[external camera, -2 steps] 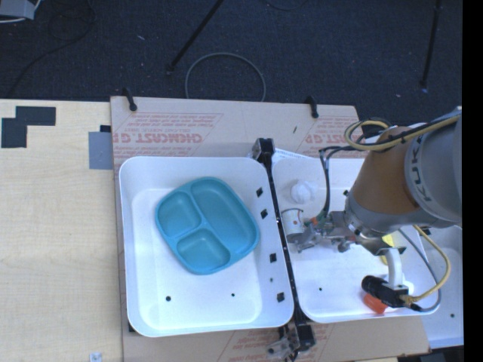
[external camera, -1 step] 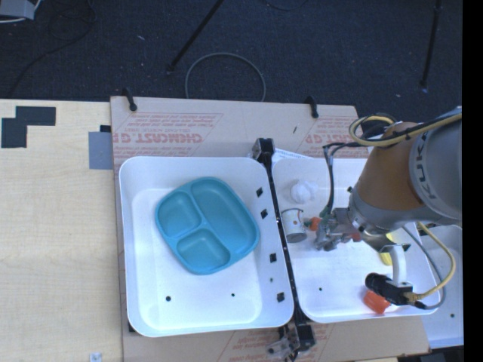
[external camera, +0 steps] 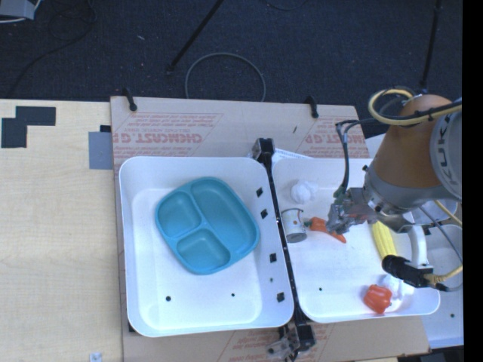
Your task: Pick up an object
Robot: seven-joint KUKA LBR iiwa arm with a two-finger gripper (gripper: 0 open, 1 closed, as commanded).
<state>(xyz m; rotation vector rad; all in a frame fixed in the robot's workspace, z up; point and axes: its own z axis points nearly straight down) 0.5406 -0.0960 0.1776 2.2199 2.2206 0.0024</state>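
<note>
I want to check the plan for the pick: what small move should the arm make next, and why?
Probably a short descent straight down, then close. The gripper sits right over the orange carrot-like piece in the right bin, but the view does not show the piece between its fingers, so no grasp is confirmed yet.

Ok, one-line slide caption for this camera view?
Gripper down over an orange carrot-like toy in the right bin; blue divided plate in the left.
</note>
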